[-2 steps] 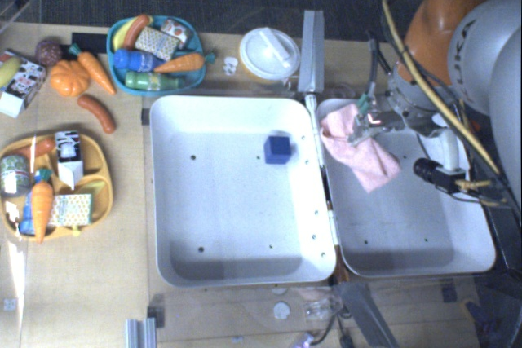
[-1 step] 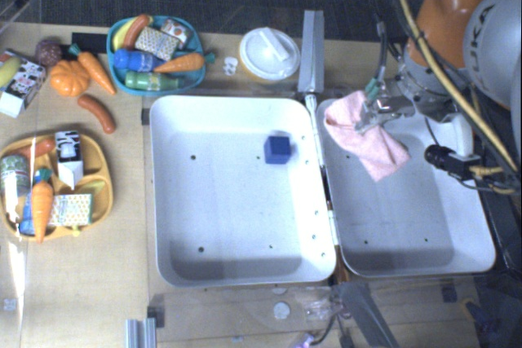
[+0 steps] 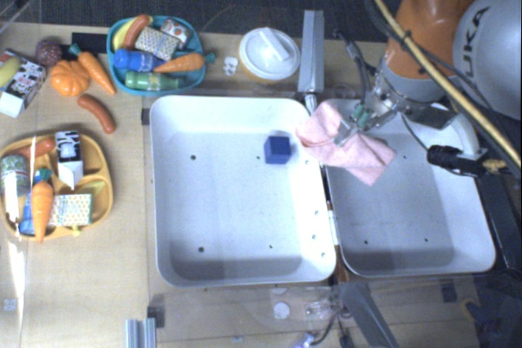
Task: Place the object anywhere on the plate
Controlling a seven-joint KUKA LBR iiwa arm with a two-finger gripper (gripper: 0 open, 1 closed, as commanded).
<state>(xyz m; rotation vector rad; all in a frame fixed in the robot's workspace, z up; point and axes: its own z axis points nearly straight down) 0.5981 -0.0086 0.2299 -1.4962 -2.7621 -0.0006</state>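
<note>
The two-finger gripper [image 3: 360,120] pinched a crumpled pink cloth [image 3: 342,142] between its jaws, over the rear left corner of the right shallow white bin [image 3: 424,240]. The cloth draped across the shared rim. A small blue cube [image 3: 278,148] lay in the left white bin [image 3: 228,248].

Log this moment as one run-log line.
gripper: over pink cloth, right bin's upper-left corner | blue block: left bin | placement: not done

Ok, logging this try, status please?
Claw down on pink cloth, fingers unclear. Cloth drapes across the rim between both bins. Blue block sits loose in left bin.
</note>
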